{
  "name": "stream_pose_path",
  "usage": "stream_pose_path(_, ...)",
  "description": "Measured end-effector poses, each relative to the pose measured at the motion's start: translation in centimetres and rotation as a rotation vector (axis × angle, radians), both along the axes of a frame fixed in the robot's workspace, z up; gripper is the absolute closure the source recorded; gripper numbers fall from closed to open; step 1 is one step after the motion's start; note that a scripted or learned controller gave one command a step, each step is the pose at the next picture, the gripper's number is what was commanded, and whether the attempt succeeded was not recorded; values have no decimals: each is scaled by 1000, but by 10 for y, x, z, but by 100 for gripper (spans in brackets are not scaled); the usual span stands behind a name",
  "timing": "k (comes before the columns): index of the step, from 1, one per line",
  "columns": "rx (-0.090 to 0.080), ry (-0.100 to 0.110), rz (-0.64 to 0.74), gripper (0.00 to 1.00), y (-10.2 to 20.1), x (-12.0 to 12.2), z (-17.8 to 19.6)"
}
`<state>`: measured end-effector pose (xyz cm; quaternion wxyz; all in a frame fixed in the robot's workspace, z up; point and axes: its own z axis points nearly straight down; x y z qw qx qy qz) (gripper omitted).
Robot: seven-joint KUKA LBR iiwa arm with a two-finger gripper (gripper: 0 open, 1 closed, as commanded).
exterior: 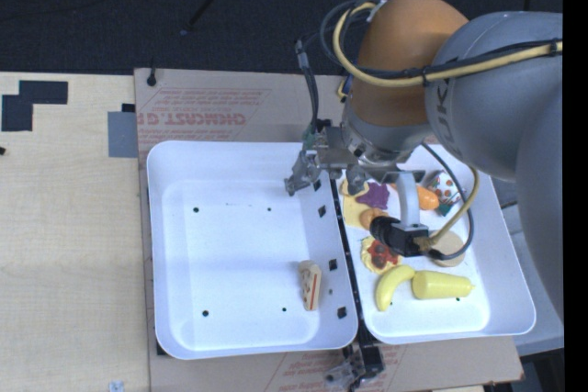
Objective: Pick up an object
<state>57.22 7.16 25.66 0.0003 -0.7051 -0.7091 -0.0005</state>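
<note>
Purple toy (374, 195) was found in the view's right-hand bin (501, 303), close to the wall shared with the other bin and toward the far edge. It was judged the likeliest pick, since it lay just beside the end effector (360, 170), on its near side. No clear long axis could be made out on it. An orange piece (428, 196) was seen beside it, toward the arm. A banana (393, 285) and a yellow cylinder (441, 286) lay by the near edge, the cylinder's long axis running along that edge. A tan wedge (310, 285) lay alone in the left-hand bin (230, 271), well apart. Whether the end effector was wide or narrow could not be told.
</note>
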Motion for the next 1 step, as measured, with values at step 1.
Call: stream_pose_path(1,-1,8,-1,0,66,11,-177)
